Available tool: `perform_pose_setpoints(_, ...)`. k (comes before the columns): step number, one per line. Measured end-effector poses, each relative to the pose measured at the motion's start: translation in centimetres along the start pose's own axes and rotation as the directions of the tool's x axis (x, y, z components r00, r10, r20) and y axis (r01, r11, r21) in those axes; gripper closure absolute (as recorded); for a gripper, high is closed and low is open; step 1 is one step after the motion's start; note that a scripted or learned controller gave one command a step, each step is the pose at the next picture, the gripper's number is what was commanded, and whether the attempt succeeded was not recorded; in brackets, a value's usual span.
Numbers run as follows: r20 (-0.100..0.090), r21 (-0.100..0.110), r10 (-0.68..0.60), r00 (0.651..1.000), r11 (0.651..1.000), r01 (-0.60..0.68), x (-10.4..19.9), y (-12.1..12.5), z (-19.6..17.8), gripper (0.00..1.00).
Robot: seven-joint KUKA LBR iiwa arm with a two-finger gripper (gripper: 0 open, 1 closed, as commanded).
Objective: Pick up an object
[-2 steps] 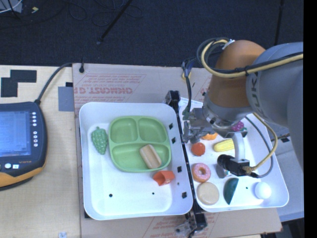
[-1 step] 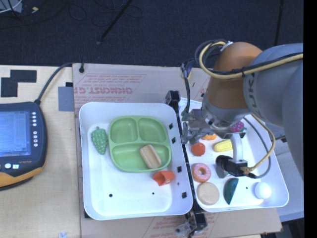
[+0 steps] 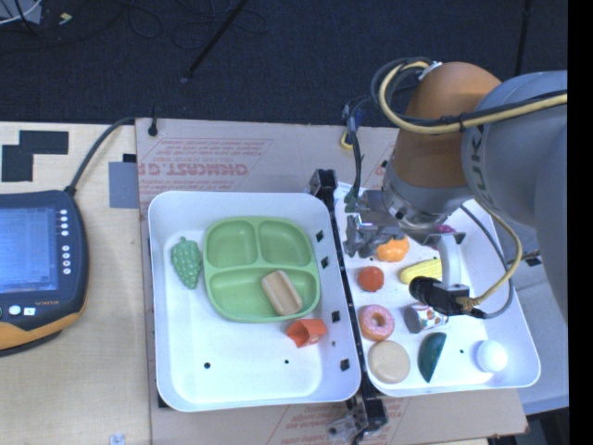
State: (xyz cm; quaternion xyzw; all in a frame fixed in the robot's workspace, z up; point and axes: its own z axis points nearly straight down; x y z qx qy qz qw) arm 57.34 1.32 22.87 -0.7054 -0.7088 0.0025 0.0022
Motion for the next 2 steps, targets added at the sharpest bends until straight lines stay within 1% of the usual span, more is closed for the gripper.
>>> perform_pose_setpoints(1, 0.0, 0.004, 0.004, 1.0, 1.0, -0.004, -0.1, -0.8, 1.4, 1.0)
perform_pose_setpoints(2, 0.0, 0.001, 0.003, 1.0, 1.0, -0.003, 1.2, -1.1, 0.1, 1.0)
